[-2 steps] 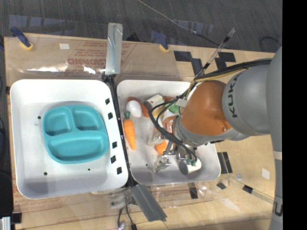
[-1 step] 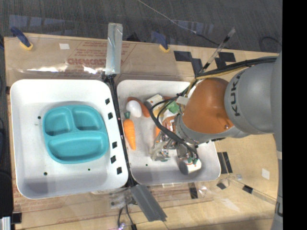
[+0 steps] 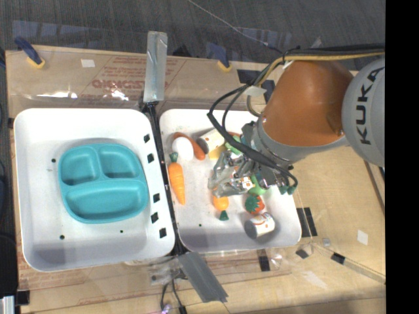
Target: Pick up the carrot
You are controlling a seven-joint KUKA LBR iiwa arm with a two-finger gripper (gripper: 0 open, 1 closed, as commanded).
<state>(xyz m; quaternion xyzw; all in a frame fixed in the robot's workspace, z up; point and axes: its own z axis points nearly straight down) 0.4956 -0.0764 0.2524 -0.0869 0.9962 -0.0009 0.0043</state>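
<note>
Carrot [image 3: 177, 182] lies in the right bin [image 3: 196, 241], close along its left wall, leafy end up, beside a white egg-like item [image 3: 183, 148]. Gripper [image 3: 226, 178] hangs low over the bin's middle clutter, apart from the carrot; its opening cannot be determined. Teal divided plate [image 3: 101, 182] occupies the left bin [image 3: 33, 241]

Arm [image 3: 308, 106] reaching from right, end effector [image 3: 226, 178] lowered, perhaps tilted

Even, bright overhead light; soft shadows inside the bins [image 3: 39, 254]; slightly soft focus.
</note>
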